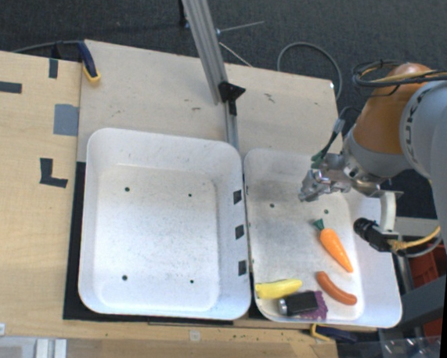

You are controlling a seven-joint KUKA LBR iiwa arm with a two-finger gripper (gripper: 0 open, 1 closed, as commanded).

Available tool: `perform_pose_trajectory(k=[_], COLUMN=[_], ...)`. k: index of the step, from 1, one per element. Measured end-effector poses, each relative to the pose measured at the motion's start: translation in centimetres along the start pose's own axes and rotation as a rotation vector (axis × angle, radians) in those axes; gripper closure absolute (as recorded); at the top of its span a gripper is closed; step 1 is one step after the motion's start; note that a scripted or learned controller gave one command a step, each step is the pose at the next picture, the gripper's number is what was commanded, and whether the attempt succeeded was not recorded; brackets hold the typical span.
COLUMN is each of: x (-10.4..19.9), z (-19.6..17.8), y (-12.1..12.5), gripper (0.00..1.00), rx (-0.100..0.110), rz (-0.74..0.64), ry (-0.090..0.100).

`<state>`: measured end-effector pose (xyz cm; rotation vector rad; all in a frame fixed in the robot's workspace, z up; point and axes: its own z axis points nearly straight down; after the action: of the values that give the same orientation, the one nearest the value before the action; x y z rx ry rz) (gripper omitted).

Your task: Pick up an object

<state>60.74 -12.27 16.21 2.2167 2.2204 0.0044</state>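
Dark carpet surrounds a pale wooden bench (pixel 17 194) that carries two shallow white bins side by side. From where I stand, the left bin (pixel 156 223) has nothing but speckles and a few small holes in its floor, while the right bin (pixel 282 219) holds everything worth grabbing. A toy carrot (pixel 335 246) lies near that bin's right wall, a reddish sausage (pixel 336 288) sits just below it, and a yellow banana-like piece (pixel 277 287) rests against the bottom wall, touching a small black block (pixel 300 303) with a purple item (pixel 320 305) tucked under it.

The gripper (pixel 313 191) hangs over the upper part of the right bin, above and a little left of the carrot, apart from every object. I cannot tell whether its jaws are apart or together; the metal tip is too small and blurred. Nothing sits between them that I can see.

My worry is the aim. If the arm drops straight down from here, it likely meets bare bin floor and closes on air. Going for the carrot risks nudging its tapered, slick body toward the wall. The cluster at the bottom is crowded, so a grasp there could catch two things or wedge against the rim.
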Motion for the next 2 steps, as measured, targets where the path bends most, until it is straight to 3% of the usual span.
perform_pose_trajectory(k=[2], x=[0.2], z=[-9.5], y=[1.2], gripper=[1.0], rx=[0.0], rz=[0.0], ry=[0.0])
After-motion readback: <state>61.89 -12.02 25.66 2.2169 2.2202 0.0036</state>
